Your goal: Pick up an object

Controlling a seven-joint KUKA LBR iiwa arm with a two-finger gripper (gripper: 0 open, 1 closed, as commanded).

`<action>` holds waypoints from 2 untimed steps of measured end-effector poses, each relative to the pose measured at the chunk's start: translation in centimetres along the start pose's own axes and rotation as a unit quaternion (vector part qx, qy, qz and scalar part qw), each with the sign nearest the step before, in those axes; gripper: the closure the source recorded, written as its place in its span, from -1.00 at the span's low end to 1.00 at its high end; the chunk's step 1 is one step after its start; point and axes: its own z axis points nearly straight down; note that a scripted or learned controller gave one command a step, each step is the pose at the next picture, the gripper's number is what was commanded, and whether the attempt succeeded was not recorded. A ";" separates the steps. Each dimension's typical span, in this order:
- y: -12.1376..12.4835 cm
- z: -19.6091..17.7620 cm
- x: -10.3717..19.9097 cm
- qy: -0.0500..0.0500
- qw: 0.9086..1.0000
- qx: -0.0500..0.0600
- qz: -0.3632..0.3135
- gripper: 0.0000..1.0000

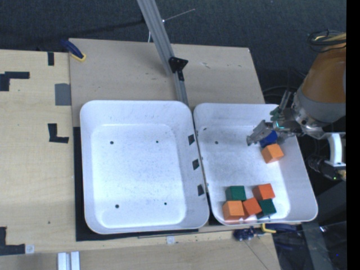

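At the frame's right, in the right bin [225,122], the gripper [263,135] hangs with a blue block [270,139] and orange block [273,153] just beside it; I cannot tell its state, and crowding risks a slip.

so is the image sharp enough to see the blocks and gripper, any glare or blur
Camera view: soft, even light, no harsh glare on the right bin; the cluster of orange and green blocks reads clearly though slightly soft; the gripper is blurry, its fingers indistinct beside an orange block.
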 end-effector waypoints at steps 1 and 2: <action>0.0 0.0 0.0 0.000 1.000 0.000 0.000 -1.00; 0.0 6.4 -0.2 0.000 1.000 0.003 0.001 -1.00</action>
